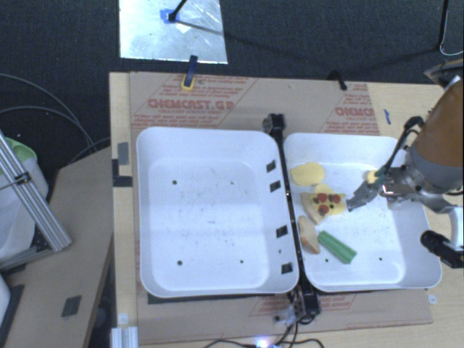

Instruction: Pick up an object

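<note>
Camera view: the gripper point(357, 200) hangs low in the right bin point(377, 270), its tip just beside the pizza slice point(323, 204). Whether its jaws are wide or narrow I cannot tell, and nothing shows between them. 4 objects lie clustered near the bin's left wall: a yellow chip point(308, 172), the pizza slice, a bread piece point(309, 234) and a green block point(336, 246). To grasp well, I judge it should centre over 1 item, straddle it, then close before lifting.
</note>
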